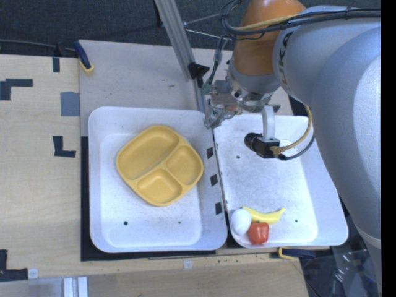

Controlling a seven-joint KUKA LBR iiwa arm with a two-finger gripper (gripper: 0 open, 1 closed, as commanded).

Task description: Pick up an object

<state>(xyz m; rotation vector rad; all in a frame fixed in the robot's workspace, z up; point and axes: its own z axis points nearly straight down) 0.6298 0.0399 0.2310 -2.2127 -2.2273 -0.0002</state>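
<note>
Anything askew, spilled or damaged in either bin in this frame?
Nothing looks spilled or broken. The yellow divided plate lies rotated in the left bin. A banana, a white ball and a red piece are bunched in the right bin's near corner.

Two shallow white bins are sitting side by side on the bench: a left bin [99, 166] and a right bin [309, 184]. One yellow plate [159, 164] is lying in the left bin, and it is showing three compartments. Three small things are resting together at the near corner of the right bin: one yellow banana [267, 215], one red pepper [258, 231] and one white egg [240, 221]. One robot arm [334, 54] is reaching in over the bins, wearing one orange band [267, 30]. One clamp [84, 58] with a blue and yellow handle is sitting at the far left corner of the bench.
</note>
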